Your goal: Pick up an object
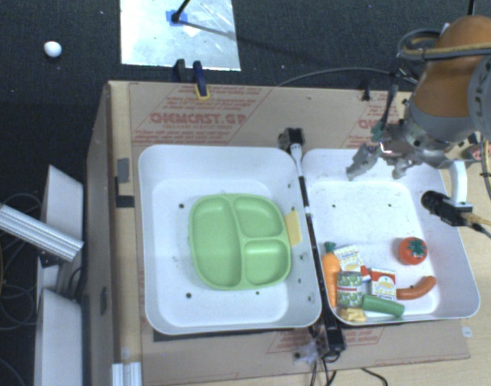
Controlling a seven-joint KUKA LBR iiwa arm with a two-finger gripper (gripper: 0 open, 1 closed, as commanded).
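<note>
two white bins: we see the gripper (377, 161) over the right bin's (459, 292) far edge, fingers spread, holding nothing; tomato (412, 250) and sausage (415, 288) near its right edge.

You've got the pickable items bunched in the right bin (439, 240) toward its 6 o'clock edge: an orange carrot (332, 273) lying lengthwise against the left wall, small printed cartons (349, 258) and (382, 282) and a can-like item (349, 289) just beside it, a green vegetable piece (382, 305) lying flat at the 6 o'clock rim. Your red tomato (412, 250) sits alone at about 3 o'clock of the cluster, with a reddish sausage (415, 289) lying slantwise just below it. In the left bin you have a green three-compartment tray (229, 256) lying flat, centre, with a small yellow piece (294, 227) touching its 3 o'clock edge.
</note>
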